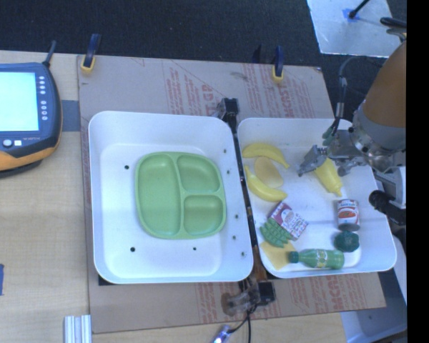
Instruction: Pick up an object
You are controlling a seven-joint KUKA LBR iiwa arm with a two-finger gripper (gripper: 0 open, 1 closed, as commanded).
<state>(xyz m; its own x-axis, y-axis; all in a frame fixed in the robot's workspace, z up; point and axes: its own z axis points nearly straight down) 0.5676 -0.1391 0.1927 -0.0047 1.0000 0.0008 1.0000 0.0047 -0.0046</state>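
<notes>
**Inspector A:** Where was the gripper [327, 161]?

**Inspector B:** Over the right bin [311, 128], low at its far right side. Its fingers stood apart, one dark tip [309, 161] left of a small yellow piece [329, 177] lying under them. Nothing sat between them.

**Inspector A:** Other contents?

**Inspector B:** Two bananas [264, 152] near the divider, a red-and-white packet [289, 220], a can [347, 213], a green bottle [316, 259] along the near rim. The left bin [107, 191] bore a green divided plate [180, 194].
</notes>
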